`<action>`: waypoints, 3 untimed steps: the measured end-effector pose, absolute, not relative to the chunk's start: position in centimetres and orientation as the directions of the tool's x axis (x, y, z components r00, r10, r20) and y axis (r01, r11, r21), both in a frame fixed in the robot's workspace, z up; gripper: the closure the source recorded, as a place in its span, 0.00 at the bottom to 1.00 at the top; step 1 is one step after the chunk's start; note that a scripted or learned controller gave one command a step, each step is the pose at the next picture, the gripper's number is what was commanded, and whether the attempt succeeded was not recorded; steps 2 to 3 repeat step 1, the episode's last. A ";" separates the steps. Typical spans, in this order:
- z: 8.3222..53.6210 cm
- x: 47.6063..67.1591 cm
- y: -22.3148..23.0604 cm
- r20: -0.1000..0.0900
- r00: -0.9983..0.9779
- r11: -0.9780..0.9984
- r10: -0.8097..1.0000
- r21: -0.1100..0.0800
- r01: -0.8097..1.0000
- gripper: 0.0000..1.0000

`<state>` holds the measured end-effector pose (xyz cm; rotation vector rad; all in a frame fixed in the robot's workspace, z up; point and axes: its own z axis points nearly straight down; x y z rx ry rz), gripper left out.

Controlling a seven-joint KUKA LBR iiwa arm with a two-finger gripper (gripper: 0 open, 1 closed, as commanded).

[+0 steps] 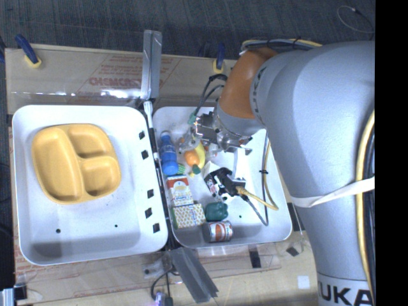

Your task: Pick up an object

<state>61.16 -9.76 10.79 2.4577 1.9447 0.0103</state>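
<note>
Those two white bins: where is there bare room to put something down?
The left white bin has bare floor in front of and beside the yellow divided plastic tray. The right white bin is crowded: blue bottle, small cartons, red can under the gripper.

— What colours are showing in the bins?
— A yellow tray (76,162) is sitting in white; a blue bottle (168,157), a green lump (216,210) and a red-banded can (219,232) are showing opposite.

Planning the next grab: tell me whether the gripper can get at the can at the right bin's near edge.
Probably yes. The can lies on its side with nothing on top of it; only the green object crowds its far side. The gripper sits farther back.
</note>
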 end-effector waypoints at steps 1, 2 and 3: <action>24.4 62.8 -5.8 0.000 0.251 -0.251 0.968 -0.002 0.968 1.00; 24.4 62.8 -5.8 0.000 0.251 -0.251 0.968 -0.002 0.968 1.00; 24.4 62.8 -5.8 0.000 0.251 -0.251 0.968 -0.002 0.968 1.00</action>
